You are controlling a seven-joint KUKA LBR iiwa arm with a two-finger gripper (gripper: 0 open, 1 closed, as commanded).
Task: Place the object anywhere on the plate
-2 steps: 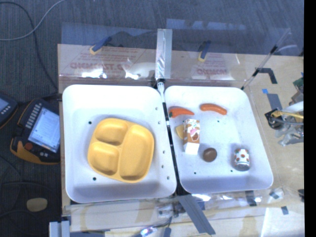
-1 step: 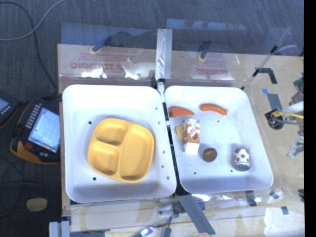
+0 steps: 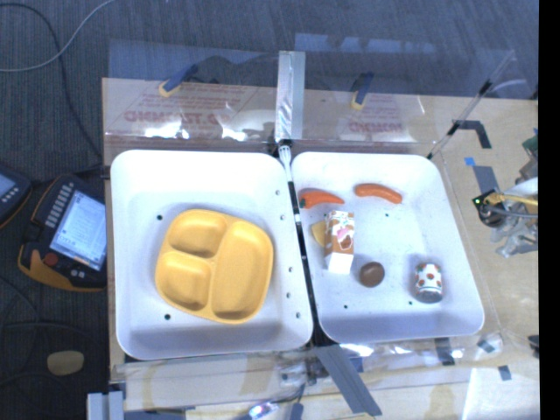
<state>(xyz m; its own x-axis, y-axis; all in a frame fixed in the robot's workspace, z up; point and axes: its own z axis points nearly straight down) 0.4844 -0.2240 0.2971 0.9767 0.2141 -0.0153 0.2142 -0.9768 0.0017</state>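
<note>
A yellow plate [image 3: 214,263] with three compartments lies in the left bin [image 3: 131,182]. In the right bin [image 3: 446,191] lie an orange carrot-like piece [image 3: 320,199], an orange sausage [image 3: 378,192], a small white carton with a printed front [image 3: 339,240], a brown ball [image 3: 372,274] and a small patterned can [image 3: 428,281]. My gripper [image 3: 510,227] shows at the far right edge, outside the right bin and over the bench, well away from all these things. Nothing is seen in it.
A metal divider strip [image 3: 290,94] stands behind the seam between the bins. A handheld pendant [image 3: 66,234] lies on the floor to the left. Bench top with tape marks [image 3: 486,178] runs along the right.
</note>
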